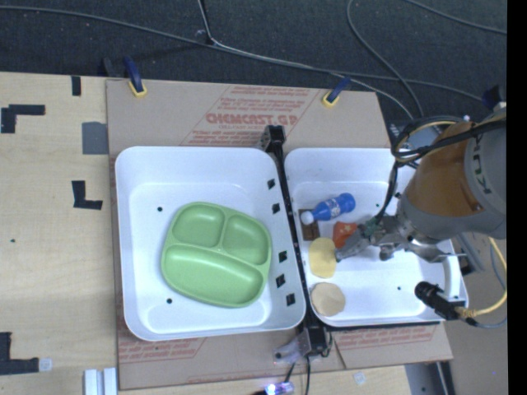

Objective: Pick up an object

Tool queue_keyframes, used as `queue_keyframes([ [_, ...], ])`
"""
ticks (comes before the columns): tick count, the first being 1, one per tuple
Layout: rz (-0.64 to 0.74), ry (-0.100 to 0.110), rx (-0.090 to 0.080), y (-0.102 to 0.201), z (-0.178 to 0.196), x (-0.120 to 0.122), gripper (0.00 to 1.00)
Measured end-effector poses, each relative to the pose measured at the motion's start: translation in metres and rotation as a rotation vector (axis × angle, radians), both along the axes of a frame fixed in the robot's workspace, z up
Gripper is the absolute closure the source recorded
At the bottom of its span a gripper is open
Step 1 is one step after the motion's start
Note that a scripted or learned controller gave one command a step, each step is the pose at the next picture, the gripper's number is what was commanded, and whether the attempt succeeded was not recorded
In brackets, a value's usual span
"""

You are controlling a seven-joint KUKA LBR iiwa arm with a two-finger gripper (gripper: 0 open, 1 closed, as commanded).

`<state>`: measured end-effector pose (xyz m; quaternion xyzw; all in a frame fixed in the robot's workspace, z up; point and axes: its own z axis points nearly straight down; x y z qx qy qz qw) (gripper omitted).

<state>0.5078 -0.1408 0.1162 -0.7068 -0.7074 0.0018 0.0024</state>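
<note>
The right bin holds several small items. A blue bottle with a white cap lies near the divider, with a small brown block just below it. A red-orange piece sits beside a pale yellow round piece, and a tan disc lies near the front wall. My gripper reaches in from the right and hangs low, right next to the red-orange piece. The view does not show anything held.
In the left bin lies a green divided plate. A black divider runs between the bins. The grey and orange arm covers the right bin's right side. Cables cross the dark floor behind the bench.
</note>
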Motion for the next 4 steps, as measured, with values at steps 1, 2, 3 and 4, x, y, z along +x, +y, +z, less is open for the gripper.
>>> queue_keyframes([
  [1, 0.002, -0.003, 0.0, 0.001, 0.012, 0.001, 1.0],
  [2, 0.001, -0.008, -0.001, 0.004, 0.055, 0.002, 1.0],
  [3, 0.001, -0.01, -0.002, 0.004, 0.107, 0.003, 1.0],
  [4, 0.005, -0.005, 0.0, 0.062, 0.098, 0.002, 1.0],
])
